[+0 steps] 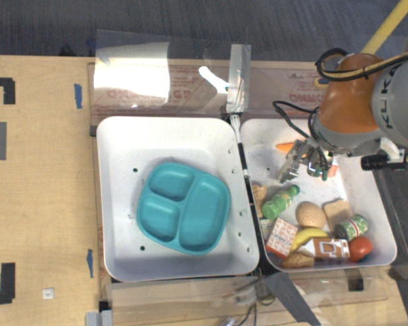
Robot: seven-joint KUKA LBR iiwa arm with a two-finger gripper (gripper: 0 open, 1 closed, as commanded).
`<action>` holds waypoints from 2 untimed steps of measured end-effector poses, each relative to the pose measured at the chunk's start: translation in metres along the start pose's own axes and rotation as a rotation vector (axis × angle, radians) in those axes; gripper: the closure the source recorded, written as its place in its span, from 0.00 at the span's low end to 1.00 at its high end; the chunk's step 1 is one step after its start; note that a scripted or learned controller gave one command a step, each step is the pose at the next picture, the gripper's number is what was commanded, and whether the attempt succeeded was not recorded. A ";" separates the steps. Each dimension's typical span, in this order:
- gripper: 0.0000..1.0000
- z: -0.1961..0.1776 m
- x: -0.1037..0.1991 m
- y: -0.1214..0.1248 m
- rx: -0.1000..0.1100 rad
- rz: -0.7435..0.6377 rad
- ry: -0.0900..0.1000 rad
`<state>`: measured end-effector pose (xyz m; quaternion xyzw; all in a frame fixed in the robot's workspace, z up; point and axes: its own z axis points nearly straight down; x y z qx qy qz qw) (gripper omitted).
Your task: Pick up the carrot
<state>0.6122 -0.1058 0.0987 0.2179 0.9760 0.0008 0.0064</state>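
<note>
Orange carrot point(284, 146), small and stubby, lies beside the hand point(303, 163), whose grip I cannot tell

So the desk point(34, 182) is a light wood-look surface with a few black tape corner marks and a grey square along its left side, plus some small bits of blue tape. Sitting straight on it are two shallow white bins side by side, the left bin point(115, 141) and the right bin point(384, 240), edges touching in the middle. Behind them lies a brown cardboard strip point(190, 83) under a shiny clear sheet point(132, 63).
</note>
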 end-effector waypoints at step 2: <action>0.00 0.012 -0.066 -0.045 0.000 0.297 0.057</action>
